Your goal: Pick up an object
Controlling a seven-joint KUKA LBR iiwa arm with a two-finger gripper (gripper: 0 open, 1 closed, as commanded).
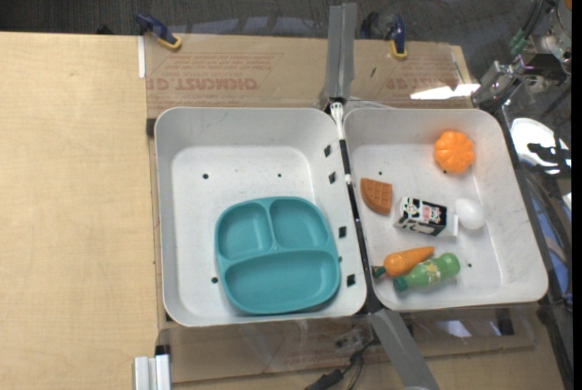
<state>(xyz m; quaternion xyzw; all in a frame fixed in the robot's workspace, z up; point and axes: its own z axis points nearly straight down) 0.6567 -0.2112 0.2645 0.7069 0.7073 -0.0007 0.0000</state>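
Crowding right bin (509, 284) — orange pumpkin (454, 151) apart

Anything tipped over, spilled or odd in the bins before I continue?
No spill or damage. The green bottle and milk carton lie on their sides in the right bin, the carrot resting against the bottle. The teal plate sits flat in the left bin.

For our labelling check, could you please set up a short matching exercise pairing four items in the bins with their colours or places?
Things:
1. divided plate
2. pumpkin
3. bottle
4. egg

Descriptions:
A. white, right of the milk carton
B. teal, in the left bin
C. green, lying beside the carrot
D. orange, far part of the right bin

Pairs: 1-B, 2-D, 3-C, 4-A
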